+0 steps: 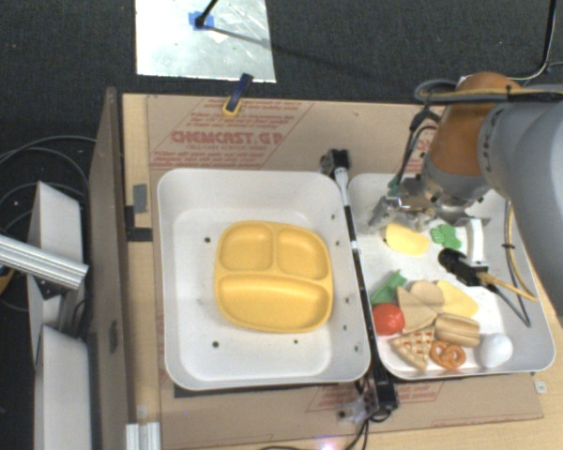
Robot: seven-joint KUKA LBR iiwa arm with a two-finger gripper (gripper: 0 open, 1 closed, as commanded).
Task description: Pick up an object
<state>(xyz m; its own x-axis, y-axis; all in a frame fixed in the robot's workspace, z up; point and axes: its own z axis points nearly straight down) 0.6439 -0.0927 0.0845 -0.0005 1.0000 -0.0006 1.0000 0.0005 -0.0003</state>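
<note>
The right bin (537,337) holds several toy foods. A yellow oval piece (408,241) lies near its back left, with a small green piece (446,235) beside it. Toward the front lie a green leaf (387,287), a red tomato (388,319), tan bread slices (420,300), a yellow cheese wedge (462,300), a brown roll (456,329), a pizza slice (414,350), a pretzel (448,354) and a white egg (494,349). My gripper (400,214) hangs low over the back left of this bin, just behind the yellow oval piece. Nothing is visibly held.
The left bin (183,251) holds a yellow divided plate (272,276). A black-edged divider (354,251) runs between the bins. The grey arm (530,157) covers the right bin's back right corner. Cardboard (235,129) lies under both bins.
</note>
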